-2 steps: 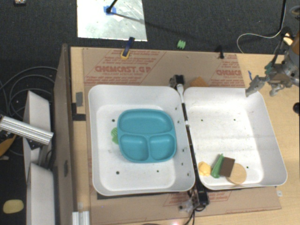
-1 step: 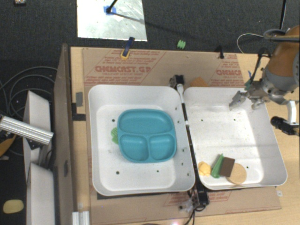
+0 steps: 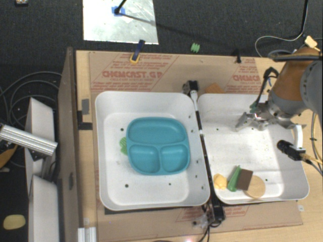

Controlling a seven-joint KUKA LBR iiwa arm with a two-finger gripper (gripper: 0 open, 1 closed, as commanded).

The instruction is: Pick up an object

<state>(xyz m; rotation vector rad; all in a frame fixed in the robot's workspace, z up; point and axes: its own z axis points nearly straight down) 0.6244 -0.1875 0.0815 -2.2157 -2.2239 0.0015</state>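
Taking the right bin (image 3: 282, 190) as landmark, largest first. Arm (image 3: 295, 82): grey with orange band, entering over that bin's upper right corner. Left bin (image 3: 108, 135): adjoining it on the left, holding a blue divided plate (image 3: 157, 145) with a green piece (image 3: 123, 145) at the plate's left edge. Gripper (image 3: 249, 122): over the right bin's upper middle, fingers spread, nothing between them. Small objects clustered at that bin's lower edge: tan round piece (image 3: 256, 186), brown block (image 3: 245, 178), green stick (image 3: 233, 179), yellow piece (image 3: 220, 181).
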